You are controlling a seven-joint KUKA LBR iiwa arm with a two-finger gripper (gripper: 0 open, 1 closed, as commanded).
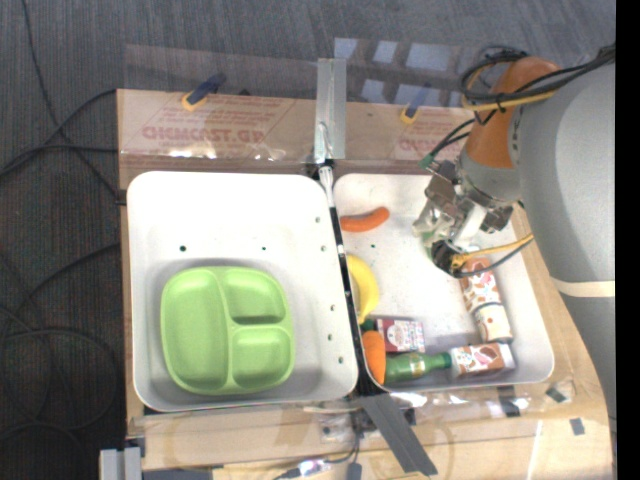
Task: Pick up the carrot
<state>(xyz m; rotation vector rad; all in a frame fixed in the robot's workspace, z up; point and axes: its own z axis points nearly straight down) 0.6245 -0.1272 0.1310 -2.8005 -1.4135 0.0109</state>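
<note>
A small orange carrot [363,219] lies in the right bin [420,278] near its back left corner, close to the divider. My gripper [446,236] hangs over the back right part of the same bin, roughly a hand's width to the right of the carrot and apart from it. Nothing shows between it and the carrot but bare bin floor. A second orange, carrot-like piece [373,357] lies at the bin's front left, partly tucked under a box.
Also in the right bin are a banana [363,286], a red box [400,334], a green bottle [415,368] and two small cartons [484,304] [481,360]. The left bin [200,208] holds a green divided plate [228,328].
</note>
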